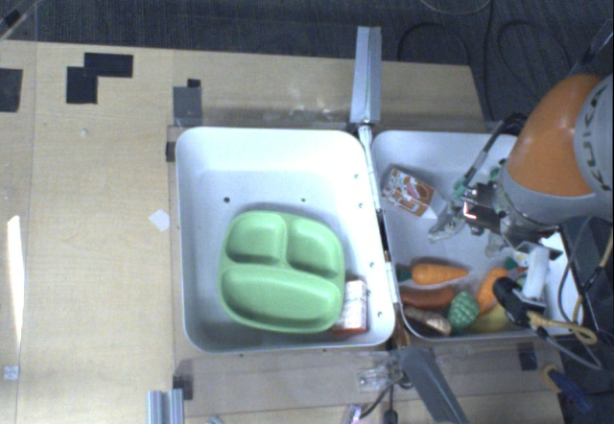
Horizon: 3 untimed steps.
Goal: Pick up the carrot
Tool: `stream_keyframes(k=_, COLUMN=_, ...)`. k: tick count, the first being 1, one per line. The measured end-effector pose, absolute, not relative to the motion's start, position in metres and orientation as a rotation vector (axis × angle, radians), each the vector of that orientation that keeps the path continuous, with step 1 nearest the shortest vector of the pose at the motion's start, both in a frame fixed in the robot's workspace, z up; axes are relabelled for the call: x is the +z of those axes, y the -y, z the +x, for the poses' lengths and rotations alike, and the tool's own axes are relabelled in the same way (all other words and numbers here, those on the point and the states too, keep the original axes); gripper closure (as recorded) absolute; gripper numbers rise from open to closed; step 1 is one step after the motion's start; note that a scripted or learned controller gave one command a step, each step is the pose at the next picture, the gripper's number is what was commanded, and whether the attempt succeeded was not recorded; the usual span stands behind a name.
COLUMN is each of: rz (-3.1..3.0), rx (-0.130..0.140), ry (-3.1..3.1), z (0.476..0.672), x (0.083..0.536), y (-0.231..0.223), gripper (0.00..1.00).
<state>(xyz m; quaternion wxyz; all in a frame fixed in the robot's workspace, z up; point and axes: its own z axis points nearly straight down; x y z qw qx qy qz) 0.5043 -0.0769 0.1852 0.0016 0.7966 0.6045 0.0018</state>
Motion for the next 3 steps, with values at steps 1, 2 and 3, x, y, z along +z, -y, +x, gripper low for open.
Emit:
stream_keyframes(k=1, rz=2.502, rx=0.016, ry=-1.885, z=0.491, x=0.089, y=0.111, gripper=0.00)
stream_keyframes(k=2, rz=2.495, rx=0.026, ry=-1.887, z=0.494, x=0.101, y=0.110, gripper=1.00)
stream_keyframes(k=3, rz=2.568, rx=0.005, ry=-1.806, z=0.532, x=0.214, y=0.050, gripper=1.00)
